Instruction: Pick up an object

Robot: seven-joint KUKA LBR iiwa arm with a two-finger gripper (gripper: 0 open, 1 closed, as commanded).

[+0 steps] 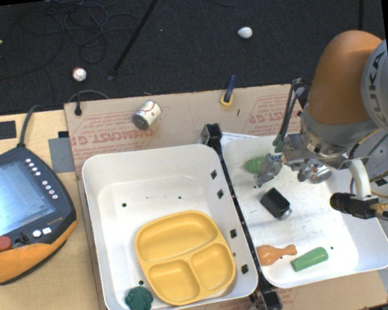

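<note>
While the arm hangs over the right bin (pixel 377 251), we note the tool (pixel 270 167) low at the bin's far left corner, just beside a pale green object (pixel 255 165). Whether the tool is clenched or released we cannot tell; the metal parts overlap and blur there, and nothing shows plainly gripped.

Candidates in the right bin: the pale green object against the far wall, partly hidden by the tool; a small black block (pixel 276 202) near the middle, lying tilted; an orange bottle-shaped toy (pixel 275 253) at the near left; a green cylinder (pixel 310 259) just beside it, near the front rim.

Handling, as we judge it: all look like small, light toy pieces, probably stiff plastic or foam, none fragile. The black block seems boxy, with flat opposed faces; take it across its short sides. The green cylinder may roll, so close across its width at mid-length. The orange toy narrows to a neck, a poor hold; grip its fat body instead. The pale green object sits close to the wall, leaving little room on that side.

Left bin (pixel 107 197): a yellow divided tray (pixel 186 257) and a dark green lump (pixel 139 300) at the near corner.
</note>
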